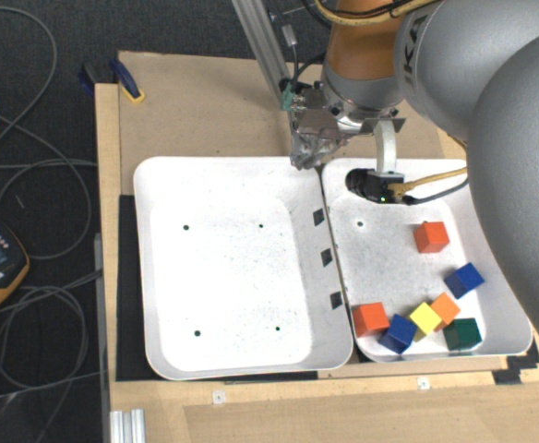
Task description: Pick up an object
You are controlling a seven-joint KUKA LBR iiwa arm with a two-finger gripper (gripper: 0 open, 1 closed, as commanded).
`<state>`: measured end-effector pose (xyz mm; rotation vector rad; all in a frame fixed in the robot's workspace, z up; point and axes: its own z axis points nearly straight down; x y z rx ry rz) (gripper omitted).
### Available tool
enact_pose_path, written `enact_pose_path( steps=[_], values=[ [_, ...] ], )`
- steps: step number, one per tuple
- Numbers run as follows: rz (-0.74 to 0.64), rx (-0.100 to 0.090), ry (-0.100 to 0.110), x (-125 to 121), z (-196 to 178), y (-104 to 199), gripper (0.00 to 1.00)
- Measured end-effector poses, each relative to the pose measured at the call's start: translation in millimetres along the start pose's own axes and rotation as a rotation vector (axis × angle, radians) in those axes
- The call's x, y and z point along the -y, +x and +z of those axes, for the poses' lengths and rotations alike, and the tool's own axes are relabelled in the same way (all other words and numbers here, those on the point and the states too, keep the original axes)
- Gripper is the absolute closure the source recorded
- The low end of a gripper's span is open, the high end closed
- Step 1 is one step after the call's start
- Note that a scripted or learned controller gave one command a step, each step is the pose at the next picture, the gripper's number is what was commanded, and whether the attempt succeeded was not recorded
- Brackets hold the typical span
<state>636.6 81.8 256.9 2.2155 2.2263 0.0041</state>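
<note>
Several small cubes lie in the right bin. An orange-red cube sits alone near its middle and a blue cube lies toward the right wall. Along the front wall cluster an orange cube, a second blue cube, a yellow cube, another orange cube and a green cube. My gripper hangs over the far end of the divide between the two bins, well behind all the cubes, with no cube at its tip.
The left bin lies beside the right one. A black unit with a green light and a cable hangs by the wrist. An aluminium post rises behind. A blue-and-yellow tool lies at the bench's far left corner.
</note>
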Motion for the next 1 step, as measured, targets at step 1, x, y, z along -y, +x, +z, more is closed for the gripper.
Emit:
enact_pose_path(
  steps=[1],
  values=[
    [0.003, 0.002, 0.002, 0.6, -0.6, -2.5, 0.0]
  ],
)
